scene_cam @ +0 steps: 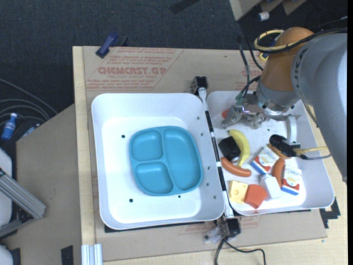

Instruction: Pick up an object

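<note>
Where the grey arm [322, 65] reaches in from the right, its gripper [246, 116] hangs low over the far end of the right bin [315, 187]. From this angle I cannot tell whether it is open or closed, and nothing can be seen held in it. A small red piece [226, 114] lies just left of the gripper, perhaps touching it, though the view is too poor to be sure.

All the loose things sit in the right bin, nearer the camera than the gripper. A yellow banana [241, 143] lies against a black object [228, 146] on its left. Just below them an orange sausage [235, 168] lies crosswise. Nearer still, a yellow cheese block [238, 191] touches an orange-red block [256, 196]. To the right lie two small white cartons, one with orange and blue print [266, 158] and another [293, 180] beside a second orange sausage piece [277, 171]. Their print is too small to read.

The left bin [105, 120] holds only a blue divided plate [165, 160] with three compartments, lying flat near its middle.

Both bins rest on a pale board [132, 73] printed in red with "CHEMCAST GP". The finer lines above and below that name are too small to read. A blue clip [107, 45] sits at the board's far left corner.
</note>
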{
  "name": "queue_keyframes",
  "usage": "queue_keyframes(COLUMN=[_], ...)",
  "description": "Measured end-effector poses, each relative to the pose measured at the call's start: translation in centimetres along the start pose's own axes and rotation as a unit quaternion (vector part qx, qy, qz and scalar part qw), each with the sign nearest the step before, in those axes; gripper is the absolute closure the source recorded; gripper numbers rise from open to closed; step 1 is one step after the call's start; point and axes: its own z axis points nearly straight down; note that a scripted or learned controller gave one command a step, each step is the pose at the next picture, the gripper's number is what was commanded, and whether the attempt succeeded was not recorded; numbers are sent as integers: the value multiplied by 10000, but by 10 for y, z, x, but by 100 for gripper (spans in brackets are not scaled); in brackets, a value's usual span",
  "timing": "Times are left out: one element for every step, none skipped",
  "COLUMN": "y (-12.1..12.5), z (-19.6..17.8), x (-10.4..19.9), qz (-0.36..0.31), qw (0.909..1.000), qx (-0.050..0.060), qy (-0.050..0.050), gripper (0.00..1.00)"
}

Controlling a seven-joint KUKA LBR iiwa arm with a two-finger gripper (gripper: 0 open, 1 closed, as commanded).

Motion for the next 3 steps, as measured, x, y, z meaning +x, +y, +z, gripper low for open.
queue_keyframes(y=[-79,-78,-166], z=[-1,-11,-100], x=[2,2,53], qz=[-7,-5,-15], qw=[10000,10000,10000], qx=[-56,-66,-53], qy=[-8,-9,-3], gripper=[0,100,100])
